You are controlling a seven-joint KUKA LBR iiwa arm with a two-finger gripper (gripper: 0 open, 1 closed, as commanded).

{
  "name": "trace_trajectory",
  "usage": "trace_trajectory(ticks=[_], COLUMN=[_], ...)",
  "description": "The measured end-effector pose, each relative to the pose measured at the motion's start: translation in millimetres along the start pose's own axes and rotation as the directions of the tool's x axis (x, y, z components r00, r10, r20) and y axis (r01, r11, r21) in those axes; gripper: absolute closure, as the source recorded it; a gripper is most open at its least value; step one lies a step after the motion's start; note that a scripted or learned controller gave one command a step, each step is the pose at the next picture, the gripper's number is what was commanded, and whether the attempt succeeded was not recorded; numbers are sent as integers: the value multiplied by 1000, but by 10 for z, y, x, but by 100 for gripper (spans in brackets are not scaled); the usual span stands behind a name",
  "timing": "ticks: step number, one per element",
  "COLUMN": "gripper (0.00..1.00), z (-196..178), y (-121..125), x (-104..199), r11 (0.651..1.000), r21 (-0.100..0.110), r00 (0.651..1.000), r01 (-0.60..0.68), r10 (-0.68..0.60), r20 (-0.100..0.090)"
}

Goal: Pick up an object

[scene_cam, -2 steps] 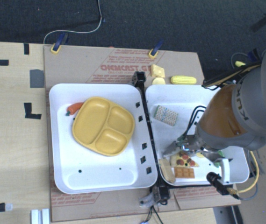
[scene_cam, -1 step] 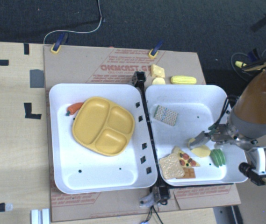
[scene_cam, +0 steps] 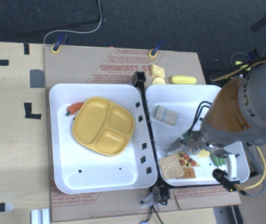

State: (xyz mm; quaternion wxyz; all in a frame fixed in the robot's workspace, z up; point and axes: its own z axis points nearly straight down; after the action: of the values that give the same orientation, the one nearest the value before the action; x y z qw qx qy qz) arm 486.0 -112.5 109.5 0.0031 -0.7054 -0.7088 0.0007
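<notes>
Yellow plastic, a divided tray (scene_cam: 104, 125), takes up most of the left white bin (scene_cam: 58, 125), with an orange carrot-like piece (scene_cam: 75, 108) tucked against its upper left edge, so the easier pickings lie in the right white bin (scene_cam: 189, 93). At lower right of the frame the grey arm leans over that bin, its claw (scene_cam: 182, 146) low above a tan cracker-like square (scene_cam: 171, 166) and a small red-and-yellow toy piece (scene_cam: 188, 161). How wide the claw stands I cannot tell, and nothing shows held in it; a grey mesh pad (scene_cam: 165, 115) lies apart, higher in the bin.
</notes>
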Motion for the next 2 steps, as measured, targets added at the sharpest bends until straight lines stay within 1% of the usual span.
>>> trace_trajectory(ticks=[1,2], gripper=[0,0], z=[250,-471], y=[-23,142], x=[27,-858], r11=[1000,1000], r21=[-6,-12], r00=[1000,1000], r01=[-4,-10], r10=[5,10], r20=[5,11])
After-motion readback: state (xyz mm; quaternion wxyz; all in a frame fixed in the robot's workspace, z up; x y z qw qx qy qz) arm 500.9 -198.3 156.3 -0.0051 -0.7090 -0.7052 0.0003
